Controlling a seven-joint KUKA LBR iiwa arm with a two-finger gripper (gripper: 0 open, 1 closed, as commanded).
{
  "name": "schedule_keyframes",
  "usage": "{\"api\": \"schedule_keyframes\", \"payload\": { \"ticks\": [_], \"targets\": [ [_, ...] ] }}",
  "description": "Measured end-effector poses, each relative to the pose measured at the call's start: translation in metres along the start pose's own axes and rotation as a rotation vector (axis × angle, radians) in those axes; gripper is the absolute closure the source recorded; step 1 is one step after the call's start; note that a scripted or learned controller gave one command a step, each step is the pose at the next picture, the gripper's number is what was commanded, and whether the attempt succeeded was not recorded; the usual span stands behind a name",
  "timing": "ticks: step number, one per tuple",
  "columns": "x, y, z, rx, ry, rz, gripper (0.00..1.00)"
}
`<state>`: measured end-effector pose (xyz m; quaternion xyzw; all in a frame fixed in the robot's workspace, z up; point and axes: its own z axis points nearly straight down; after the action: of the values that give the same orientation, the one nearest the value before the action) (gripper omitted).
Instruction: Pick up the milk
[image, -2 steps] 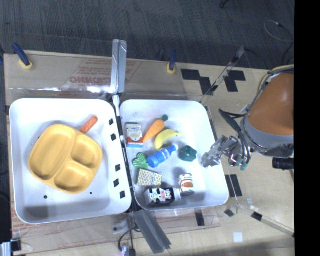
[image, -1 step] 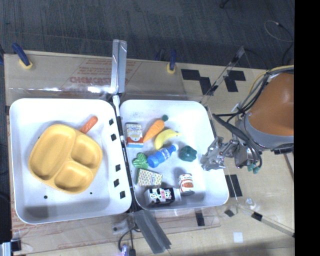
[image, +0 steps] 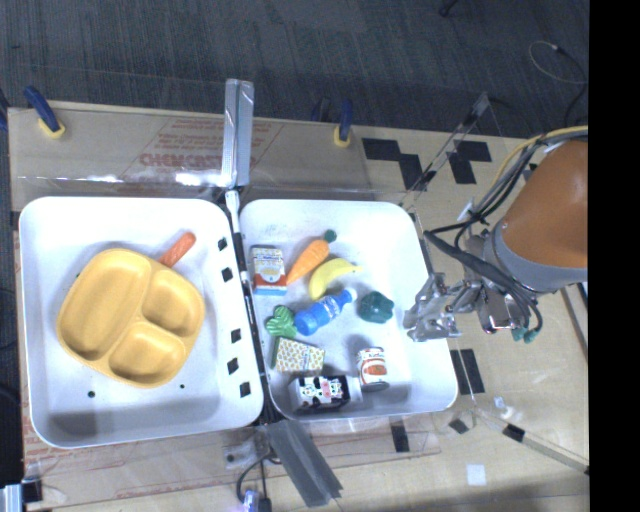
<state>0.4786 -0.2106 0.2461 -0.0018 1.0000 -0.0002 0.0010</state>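
The milk (image: 322, 392) is a small carton with black and white cow patches. It lies on its side at the front edge of the right bin (image: 420, 235). My gripper (image: 428, 316) hangs over that bin's right rim, to the right of the milk and further back, well apart from it. Nothing shows in its grasp.
The right bin also holds a red and white carton (image: 267, 268), a carrot (image: 308, 259), a banana (image: 331, 274), a blue bottle (image: 322, 312), a dark green piece (image: 376, 307), a small can (image: 372, 367) and a patterned box (image: 299, 355). In the left bin (image: 40, 225) lie a yellow divided plate (image: 130, 315) and a second carrot (image: 178, 248).
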Motion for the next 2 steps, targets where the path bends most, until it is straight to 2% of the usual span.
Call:
{"api": "schedule_keyframes", "payload": {
  "ticks": [1,2],
  "targets": [
    [-0.0028,0.0006,-0.0034,0.0,-0.001,-0.077,1.0],
    [-0.0039,0.0005,-0.0093,0.0,-0.001,-0.248,1.0]
  ]
}}
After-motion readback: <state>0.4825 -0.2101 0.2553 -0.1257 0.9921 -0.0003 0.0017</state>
